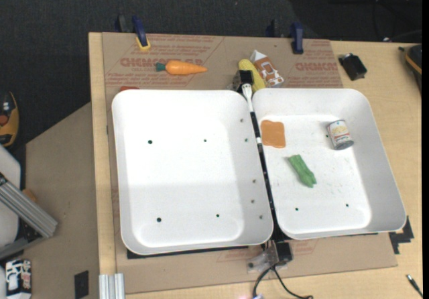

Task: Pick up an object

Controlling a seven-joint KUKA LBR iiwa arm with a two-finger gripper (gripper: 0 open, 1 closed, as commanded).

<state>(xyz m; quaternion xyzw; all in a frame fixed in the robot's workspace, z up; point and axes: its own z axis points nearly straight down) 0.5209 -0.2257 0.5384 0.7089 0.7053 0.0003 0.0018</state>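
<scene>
The right bin point(375, 177) holds three things. An orange flat piece point(273, 133) lies near its left wall. A green vegetable-shaped toy point(302, 170) rests at the bin's middle, lying at a slant. A small silver can point(340, 135) with a label sits toward the upper right of that bin.
The left bin point(134, 157) adjoins the right one. Behind the bins on the brown board lie a toy carrot point(182, 68), a yellow banana-like toy point(251, 71) and a small brown-and-white packet point(268, 71). Blue clamps point(141, 34) hold the board's far edge.
</scene>
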